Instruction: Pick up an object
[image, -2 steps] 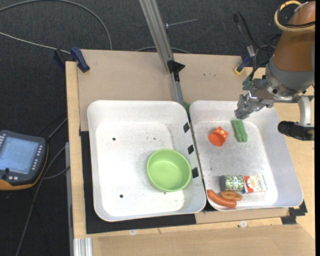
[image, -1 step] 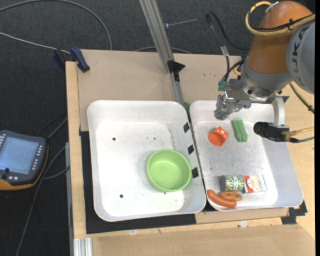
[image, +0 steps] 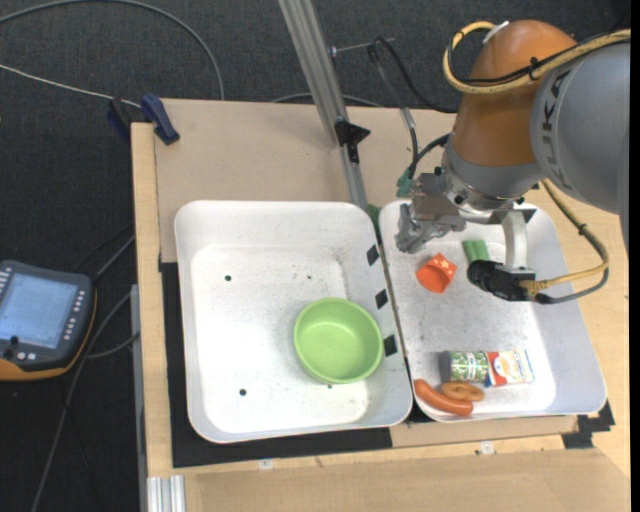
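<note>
My gripper (image: 412, 236) hangs over the far left part of the right bin (image: 575, 345), close to the divide between the bins. A small orange cup-like object (image: 436, 273) lies on the bin floor just in front and to the right of the gripper, apart from it. A small green block (image: 474, 248) lies to the right of the orange object, partly under the arm's black attachment (image: 497, 279). Nothing visibly hangs from the gripper.
A green bowl (image: 338, 341) sits in the left bin (image: 215, 300) near its right wall. A small printed carton (image: 488, 367) and a red-orange sausage-like toy (image: 444, 397) lie at the right bin's near edge. A slanted metal pole (image: 325, 90) rises behind the bins.
</note>
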